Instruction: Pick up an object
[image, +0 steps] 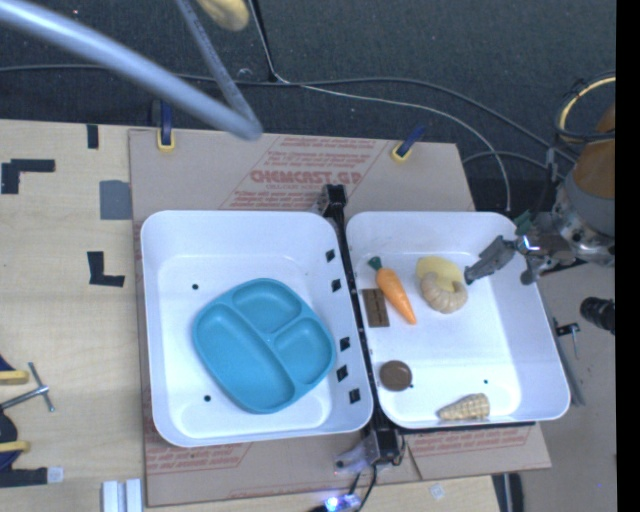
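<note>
Carrot (396, 295) lies in right bin (520, 330); claw (487, 264) state unclear; cardboard (300, 170) reads "CHEMCAST GP"

Arm seen entering from right edge, wrist low and tilted toward left. Orange band visible above wrist at upper right. Grey wrist housing seen below it. Gripper (487, 264) extended leftward and slightly downward from wrist; dark fingers seen as single narrow shape, separation not made out at this size.
</note>
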